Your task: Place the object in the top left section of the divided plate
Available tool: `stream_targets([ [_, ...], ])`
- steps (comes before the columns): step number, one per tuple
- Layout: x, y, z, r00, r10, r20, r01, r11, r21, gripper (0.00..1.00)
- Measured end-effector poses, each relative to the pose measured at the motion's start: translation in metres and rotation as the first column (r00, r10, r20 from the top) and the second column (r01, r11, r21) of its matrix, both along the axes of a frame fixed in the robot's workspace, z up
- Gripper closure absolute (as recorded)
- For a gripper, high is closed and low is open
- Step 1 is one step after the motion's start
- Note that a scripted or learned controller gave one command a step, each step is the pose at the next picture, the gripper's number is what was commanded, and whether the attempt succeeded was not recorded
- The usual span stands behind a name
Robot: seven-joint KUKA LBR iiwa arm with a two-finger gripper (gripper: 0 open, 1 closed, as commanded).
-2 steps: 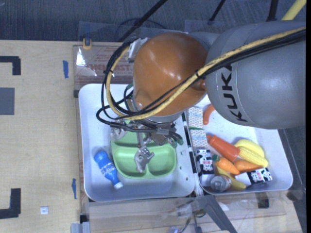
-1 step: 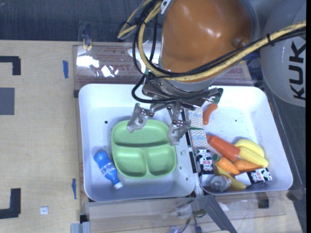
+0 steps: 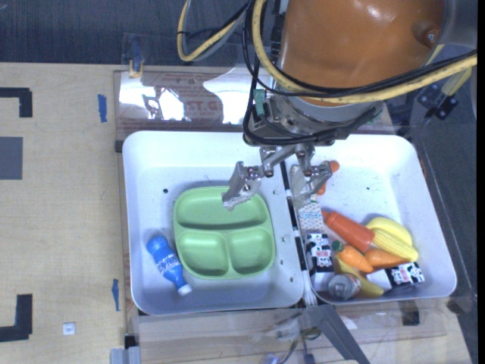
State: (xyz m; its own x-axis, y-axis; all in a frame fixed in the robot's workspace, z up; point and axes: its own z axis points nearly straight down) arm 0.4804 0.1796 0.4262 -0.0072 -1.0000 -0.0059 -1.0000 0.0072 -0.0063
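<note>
The green divided plate (image 3: 223,237) lies in the left bin (image 3: 148,165), with one long section at the top and two smaller ones below; all its sections look bare. My gripper (image 3: 274,186) hangs open and straddles the wall between the two bins. Its left finger (image 3: 241,187) is over the right end of the plate's top section, and its right finger (image 3: 305,182) is over the right bin (image 3: 402,165). Nothing shows between the fingers. A small orange piece (image 3: 329,170) sits just right of the right finger.
A blue bottle (image 3: 167,262) lies left of the plate. The right bin holds a carrot (image 3: 350,230), corn (image 3: 391,239), a banana (image 3: 390,226), cow-patterned blocks (image 3: 320,250), a can (image 3: 342,285) and a patterned packet (image 3: 310,217). The arm looms over both bins' far edge.
</note>
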Motion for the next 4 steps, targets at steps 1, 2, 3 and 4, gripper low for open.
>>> stream_targets([
  [1,-0.001,0.044,-0.057,0.998,-0.059,-0.004,0.059,0.998,-0.002,0.0],
  [2,0.002,0.031,-0.169,0.944,0.33,-0.005,-0.33,0.944,-0.003,0.0],
  [3,-0.001,0.046,-0.145,0.901,0.434,-0.001,-0.434,0.901,-0.002,0.0],
  [4,-0.001,0.046,-0.148,0.661,0.751,-0.002,-0.751,0.661,-0.003,0.0],
])
